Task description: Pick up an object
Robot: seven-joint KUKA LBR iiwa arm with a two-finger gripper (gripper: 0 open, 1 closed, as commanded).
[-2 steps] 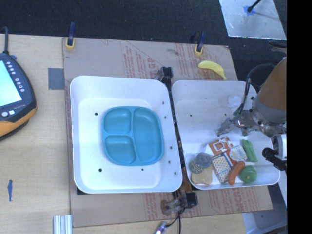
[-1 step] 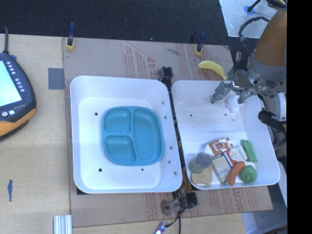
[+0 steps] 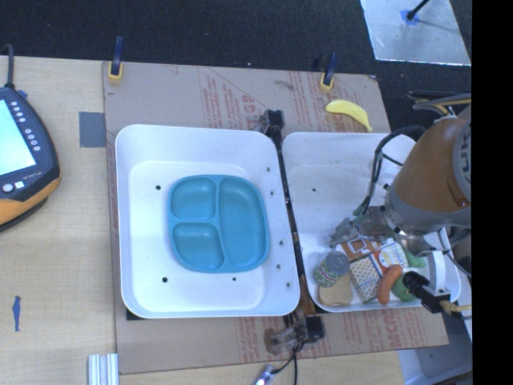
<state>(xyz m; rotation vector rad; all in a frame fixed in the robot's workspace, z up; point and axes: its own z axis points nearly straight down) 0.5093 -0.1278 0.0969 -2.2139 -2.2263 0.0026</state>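
Observation:
My gripper (image 3: 349, 229) hangs low in the right bin (image 3: 321, 167), just above a heap of small objects at the bin's near end. The heap holds a round grey-green piece (image 3: 329, 269), a tan flat piece (image 3: 337, 292), a patterned box (image 3: 365, 277), an orange-and-white carton (image 3: 358, 251) and an orange sausage-shaped item (image 3: 387, 284). A bit of green (image 3: 416, 259) peeks out beside the wrist. The arm's orange band (image 3: 433, 167) covers the bin's right side. Nothing is visibly held.
The left bin (image 3: 144, 159) holds a blue divided plate (image 3: 218, 223). A yellow banana (image 3: 349, 112) lies on the cardboard behind the right bin. A control pendant (image 3: 20, 163) rests at the far left. Clamps (image 3: 117, 61) pin the cardboard's back edge.

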